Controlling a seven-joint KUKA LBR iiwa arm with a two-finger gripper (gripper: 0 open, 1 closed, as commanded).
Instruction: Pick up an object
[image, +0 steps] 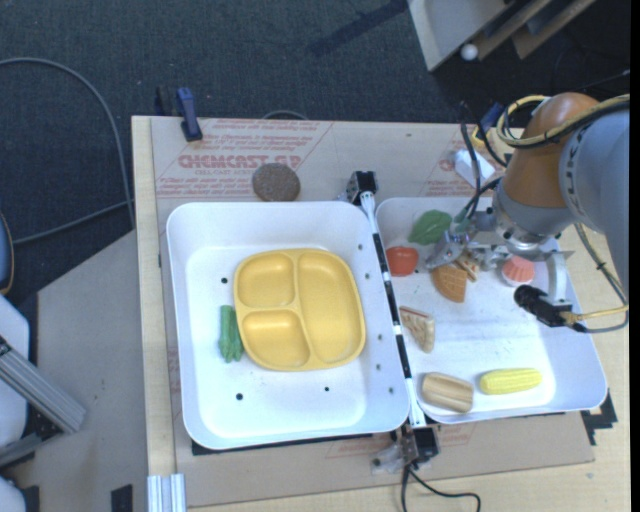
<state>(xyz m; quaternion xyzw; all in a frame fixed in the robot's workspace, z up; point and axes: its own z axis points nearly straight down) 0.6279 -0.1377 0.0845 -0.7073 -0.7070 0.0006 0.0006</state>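
Gripper (472, 250) hangs low in the right bin (570, 385), finger state cannot be told, just above the croissant (451, 283); advise centring over it and descending straight, clear of the nearby tomato (402, 261) and leaf (432, 226)

Robot lab; 2 white bins (190, 300) on cardboard-topped bench (240, 150)

The arm (560, 160) is crowding the right bin's (575, 375) far end, hanging over the toy food there. Open floor is lying mid-bin, between the bread wedge (417, 328) and the corn (511, 380). The yellow tray (298, 307) is taking up most of the left bin (200, 400).
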